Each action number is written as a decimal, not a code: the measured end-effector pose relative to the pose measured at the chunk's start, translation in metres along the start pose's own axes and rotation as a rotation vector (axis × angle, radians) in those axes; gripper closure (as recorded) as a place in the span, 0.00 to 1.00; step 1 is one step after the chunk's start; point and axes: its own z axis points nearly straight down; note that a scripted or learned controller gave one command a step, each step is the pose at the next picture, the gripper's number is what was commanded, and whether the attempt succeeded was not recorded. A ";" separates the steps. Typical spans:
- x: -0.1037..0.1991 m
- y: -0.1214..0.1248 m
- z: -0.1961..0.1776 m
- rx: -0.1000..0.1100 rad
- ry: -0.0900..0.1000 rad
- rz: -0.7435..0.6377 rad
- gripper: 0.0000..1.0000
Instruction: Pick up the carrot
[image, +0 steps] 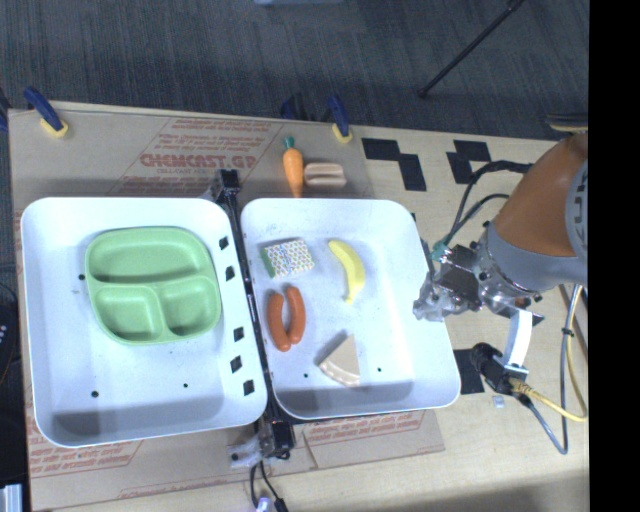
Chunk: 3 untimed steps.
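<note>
The carrot (291, 170), orange with a green top, lies on the bench just behind the right bin (400, 215), outside it. My gripper (434, 298) hangs low over the right rim of that bin, well to the right of the carrot and nearer the camera, with nothing visibly in it. The grey arm with its orange band (540, 215) comes in from the right.
A small bun (324, 176) lies beside the carrot. The right bin holds a checkered block (288, 257), a banana (348, 268), two sausages (286, 317) and a bread wedge (341, 360). A green divided tray (152, 283) sits in the left bin (50, 380). Cables (540, 400) trail at the right.
</note>
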 end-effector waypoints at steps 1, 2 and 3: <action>0.005 -0.010 -0.063 0.000 0.001 0.292 1.00; 0.095 -0.049 -0.006 0.004 0.000 0.189 1.00; 0.021 -0.017 -0.086 0.001 0.001 0.487 1.00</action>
